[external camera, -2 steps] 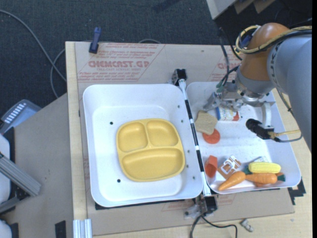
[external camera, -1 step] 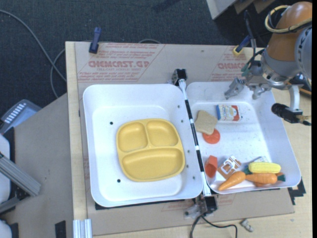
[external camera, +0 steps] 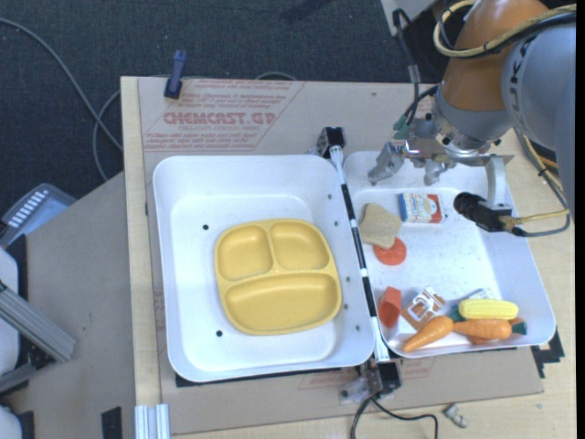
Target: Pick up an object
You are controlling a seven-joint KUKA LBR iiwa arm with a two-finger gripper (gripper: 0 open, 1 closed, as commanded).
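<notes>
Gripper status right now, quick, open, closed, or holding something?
Gripper: open, holding nothing, above the far end of the right bin.

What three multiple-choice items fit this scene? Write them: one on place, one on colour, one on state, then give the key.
1. Where does the divided plate lie?
A. In the left bin
B. In the right bin
C. On the bench outside both bins

2. What colour is the divided plate?
A. Blue
B. Yellow
C. Red

3. How do the carrot and the corn cob rest?
A. Stacked on the plate
B. Between the gripper's fingers
C. Lying in the right bin's near corner

Key: 1 A, the plate sits in the middle of the left bin. 2 B, it is plainly yellow. 3 C, both lie on the bin floor, far from the gripper.
</notes>
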